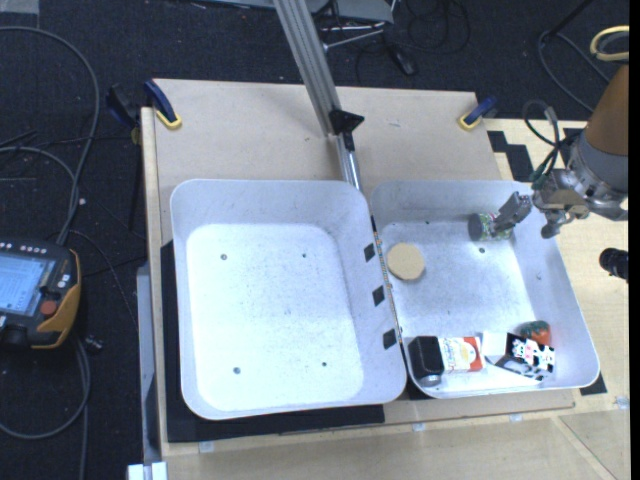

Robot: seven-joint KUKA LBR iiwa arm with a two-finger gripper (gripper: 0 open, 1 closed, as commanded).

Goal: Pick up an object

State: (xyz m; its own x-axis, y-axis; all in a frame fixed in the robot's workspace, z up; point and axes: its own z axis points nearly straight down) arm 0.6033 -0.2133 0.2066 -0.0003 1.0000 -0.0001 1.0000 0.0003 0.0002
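Gripper: the gripper [532,215] hung over the upper right part of the right bin [560,268], its two fingers spread apart, one reaching left and one pointing down near the bin's right wall.
Left finger: its tip [510,211] sat against or just beside a small greenish object [487,226]; touching or merely overlapping, I could not tell, and nothing lay between the two fingers.
Arm: the arm [608,143] entered from the right, cut off by the frame edge, with an orange-tan section above the grey wrist.
Small greenish object: blurred and too small to identify; it lay near the bin's upper middle.
Round tan disc: the disc [405,262] lay flat at the right bin's left side, well apart from the gripper.
Lower group: a dark block [427,358], a red-and-white packet [461,352] touching it, and a black-and-white patterned item [529,350] with something orange on top lay along the bottom wall; their print was unreadable.
Left bin: the left bin [190,228] lay beside the right one, their rims overlapping.
Bench: the wooden bench [250,133] bore both bins.
Pendant: a handheld screen unit [35,293] lay on the dark floor at left, partly cut off.
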